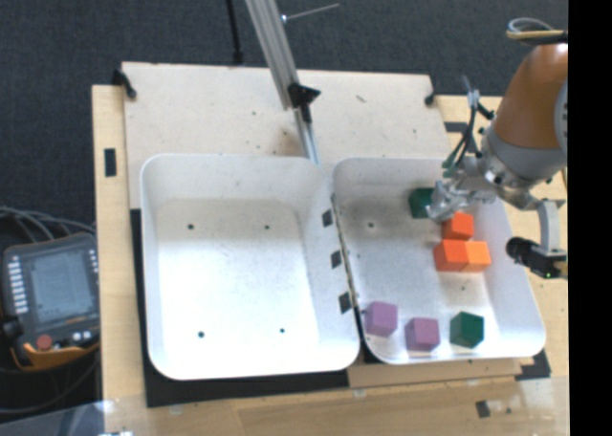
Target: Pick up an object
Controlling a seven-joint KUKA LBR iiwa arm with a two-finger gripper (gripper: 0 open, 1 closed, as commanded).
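The right bin holds several small blocks. A dark green block lies at its upper middle, partly hidden by my gripper, which hangs just to its right. Below the gripper sit an orange block and an orange two-tone block. Along the front edge lie two purple blocks and a green block. The arm's orange band rises above the gripper at the right.
The left bin lies beside the right one. A slanted metal rail reaches down to the bins' back edge. A pendant sits off the bench at the left.
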